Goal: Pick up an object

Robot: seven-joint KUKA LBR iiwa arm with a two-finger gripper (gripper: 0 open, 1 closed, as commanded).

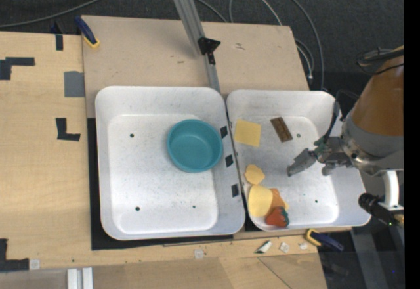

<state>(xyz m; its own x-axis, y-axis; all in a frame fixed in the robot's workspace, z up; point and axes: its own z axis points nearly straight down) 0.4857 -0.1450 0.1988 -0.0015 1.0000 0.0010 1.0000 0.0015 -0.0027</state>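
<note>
My gripper (312, 166) hovers over the middle of the right bin (308, 105), open, with nothing between its fingers. To its left lie a flat yellow square (248, 132), a small brown block (281, 129) and a small yellow lump (254, 174). In the bin's near left corner a yellow cylinder (260, 200) rests against an orange piece (279, 200) and a red toy with a green tip (278, 217). A teal bowl (193, 144) sits upright in the left bin (131, 182).
A slanted metal pole (190, 18) crosses above the bins' far edge. Cables trail over the dark floor behind the bench. A blue and yellow clamp (86, 31) sits at the board's far left corner, and another clamp (321, 238) lies by the right bin's front edge.
</note>
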